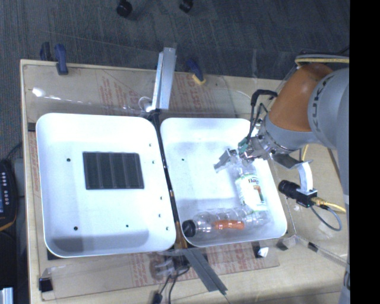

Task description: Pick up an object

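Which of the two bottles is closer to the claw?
The white-labelled bottle, lying right under the claw. The other, a clear bottle with an orange label, lies along the bin's near edge.

A pale wooden counter [89, 80] fills most of the scene, its top printed with faint red lettering under a clear sheet. Beyond the counter's far edge lies a dark grey carpeted floor [237, 29], where two black caster wheels [124, 8] show near the top. Blue clamps [60, 58] grip the counter's far edge, and a grey metal bar [164, 77] stands upright from the counter behind them. A black device [6, 193] sits off the counter's left side. Light is even and soft.
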### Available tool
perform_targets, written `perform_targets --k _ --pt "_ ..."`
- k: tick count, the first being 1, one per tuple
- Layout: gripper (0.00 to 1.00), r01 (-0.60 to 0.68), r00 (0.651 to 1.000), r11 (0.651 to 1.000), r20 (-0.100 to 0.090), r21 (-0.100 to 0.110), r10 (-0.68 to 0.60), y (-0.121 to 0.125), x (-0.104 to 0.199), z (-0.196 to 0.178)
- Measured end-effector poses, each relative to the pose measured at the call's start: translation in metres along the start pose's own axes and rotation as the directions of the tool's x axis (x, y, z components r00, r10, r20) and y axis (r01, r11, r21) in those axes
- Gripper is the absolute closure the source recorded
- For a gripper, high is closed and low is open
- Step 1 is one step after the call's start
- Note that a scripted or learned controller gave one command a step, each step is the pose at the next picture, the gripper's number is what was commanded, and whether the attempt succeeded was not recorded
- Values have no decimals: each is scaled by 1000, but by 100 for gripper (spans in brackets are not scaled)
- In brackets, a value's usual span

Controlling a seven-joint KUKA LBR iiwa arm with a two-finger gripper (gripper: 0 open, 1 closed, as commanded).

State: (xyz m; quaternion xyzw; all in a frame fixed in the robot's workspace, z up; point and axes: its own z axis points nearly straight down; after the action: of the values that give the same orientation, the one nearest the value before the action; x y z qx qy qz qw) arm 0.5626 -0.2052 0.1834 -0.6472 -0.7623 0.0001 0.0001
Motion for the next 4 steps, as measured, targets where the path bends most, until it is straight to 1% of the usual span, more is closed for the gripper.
perform_targets --k 2,3,4 --pt "0 35 999 999 -2 3 -35 21 -6 33" --pt "0 -32 1000 999 -1 4 32 -17 -1 0" --pt "0 -32 999 999 -1 4 32 -17 -1 0"
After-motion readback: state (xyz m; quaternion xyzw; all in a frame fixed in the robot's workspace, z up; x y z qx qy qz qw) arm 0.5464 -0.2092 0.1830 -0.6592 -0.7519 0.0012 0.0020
